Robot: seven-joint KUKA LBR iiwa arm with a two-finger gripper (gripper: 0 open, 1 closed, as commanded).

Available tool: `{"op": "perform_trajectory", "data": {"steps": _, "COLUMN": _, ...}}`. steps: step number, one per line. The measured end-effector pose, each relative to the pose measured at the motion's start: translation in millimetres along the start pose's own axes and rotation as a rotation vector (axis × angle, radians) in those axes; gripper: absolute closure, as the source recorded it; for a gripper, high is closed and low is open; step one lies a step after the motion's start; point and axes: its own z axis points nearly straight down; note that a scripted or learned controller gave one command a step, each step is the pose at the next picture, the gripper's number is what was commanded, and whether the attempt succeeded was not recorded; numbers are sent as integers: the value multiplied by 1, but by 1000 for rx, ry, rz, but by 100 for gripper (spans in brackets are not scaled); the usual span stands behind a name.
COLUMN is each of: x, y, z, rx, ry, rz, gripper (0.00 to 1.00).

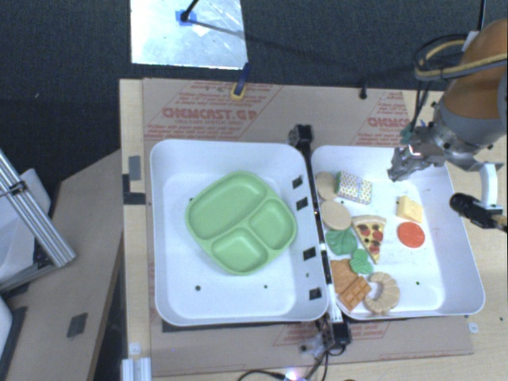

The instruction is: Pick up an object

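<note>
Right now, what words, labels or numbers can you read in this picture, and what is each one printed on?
"CHEMCAST GP", red, repeated on the brown sheet under the two white bins: clearest at the top left, partial and blurred at the top right and along the front edge.
Patterned packet in the right bin: print too small to read.

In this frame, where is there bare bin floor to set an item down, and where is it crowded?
Free: the left bin floor around the green tray, and the right bin floor near its front-right corner, beyond the red disc. Crowded: the right bin's left side, from the pizza slice to the waffle.
</note>
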Motion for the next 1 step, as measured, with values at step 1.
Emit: {"op": "perform_trajectory", "data": {"steps": 1, "x": 61, "y": -7, "z": 7, "rx": 3, "ry": 3, "rz": -6, "gripper": 100}}
